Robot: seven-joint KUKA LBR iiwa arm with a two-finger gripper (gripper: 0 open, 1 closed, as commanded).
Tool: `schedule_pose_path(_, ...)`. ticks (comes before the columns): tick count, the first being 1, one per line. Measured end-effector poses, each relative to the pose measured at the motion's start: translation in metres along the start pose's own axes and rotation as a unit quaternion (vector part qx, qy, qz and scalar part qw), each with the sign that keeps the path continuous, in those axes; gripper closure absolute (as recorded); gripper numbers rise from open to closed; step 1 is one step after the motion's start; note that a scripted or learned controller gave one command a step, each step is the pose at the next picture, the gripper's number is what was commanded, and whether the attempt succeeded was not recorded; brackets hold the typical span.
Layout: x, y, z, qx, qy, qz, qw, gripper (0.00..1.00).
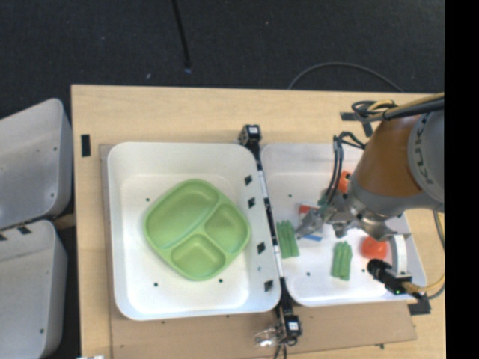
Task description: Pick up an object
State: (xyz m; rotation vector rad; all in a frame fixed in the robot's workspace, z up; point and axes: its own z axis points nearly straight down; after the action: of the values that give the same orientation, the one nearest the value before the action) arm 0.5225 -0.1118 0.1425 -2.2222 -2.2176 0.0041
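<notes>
My gripper (314,225) hangs low over the middle of the right bin (299,163), on the grey arm with the orange band that comes in from the right. Just left of it a ridged green piece (287,239) lies near the divider. A second ridged green piece (342,261) lies to the gripper's lower right. A small red piece (304,209) and a small blue piece (315,238) sit right at the gripper tip. An orange-red object (374,247) lies further right, and another orange one (343,182) is partly hidden behind the arm.
The left bin (123,200) holds a green divided plate (196,229) in its middle. A black-clipped divider (262,215) separates the two bins. Bare wooden bench (187,111) surrounds them.
</notes>
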Motion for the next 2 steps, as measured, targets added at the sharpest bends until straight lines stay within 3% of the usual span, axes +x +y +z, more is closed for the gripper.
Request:
schedule_pose_path(1,-0.001,0.001,-0.012,-0.003,0.000,0.003,1.0000,1.00)
schedule_pose_path(2,-0.003,0.004,-0.055,-0.005,-0.001,-0.001,1.0000,1.00)
